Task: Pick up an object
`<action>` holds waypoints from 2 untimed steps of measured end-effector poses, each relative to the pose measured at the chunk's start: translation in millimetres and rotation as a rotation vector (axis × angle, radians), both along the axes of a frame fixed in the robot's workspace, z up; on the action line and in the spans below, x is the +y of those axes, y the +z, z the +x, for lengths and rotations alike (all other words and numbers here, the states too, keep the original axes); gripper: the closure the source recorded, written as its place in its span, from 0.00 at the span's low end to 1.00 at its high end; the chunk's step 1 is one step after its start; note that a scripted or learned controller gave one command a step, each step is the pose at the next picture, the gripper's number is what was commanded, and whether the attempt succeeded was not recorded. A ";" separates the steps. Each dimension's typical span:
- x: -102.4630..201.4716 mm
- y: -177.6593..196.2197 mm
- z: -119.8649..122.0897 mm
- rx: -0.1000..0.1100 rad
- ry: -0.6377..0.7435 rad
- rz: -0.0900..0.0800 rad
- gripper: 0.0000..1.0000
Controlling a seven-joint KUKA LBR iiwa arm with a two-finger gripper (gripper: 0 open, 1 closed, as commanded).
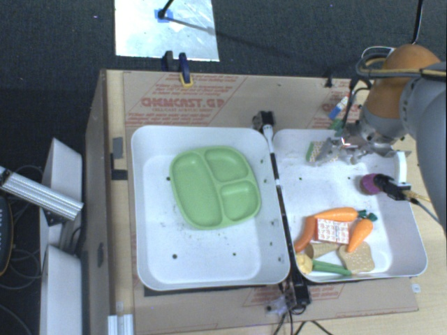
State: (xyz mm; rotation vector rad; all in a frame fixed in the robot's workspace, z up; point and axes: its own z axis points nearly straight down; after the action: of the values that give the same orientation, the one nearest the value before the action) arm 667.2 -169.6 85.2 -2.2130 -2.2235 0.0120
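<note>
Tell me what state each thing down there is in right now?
Green plate: flat in the left bin, nothing on it.
Toy food pile: heaped in the right bin's near corner.
Purple piece: lying alone, right bin.
Gripper: low over the right bin's far end, holding nothing visible.

A robotics lab: a cardboard-topped bench (209,100) with two white bins (154,208), cables and clamps (185,68)
</note>
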 end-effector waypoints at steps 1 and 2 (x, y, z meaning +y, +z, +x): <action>0.1 0.0 0.0 0.000 0.000 0.000 0.00; -0.1 0.0 0.0 0.000 0.000 0.001 0.00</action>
State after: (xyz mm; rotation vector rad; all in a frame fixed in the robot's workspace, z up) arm 667.2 -169.7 85.2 -2.2124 -2.2234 0.0116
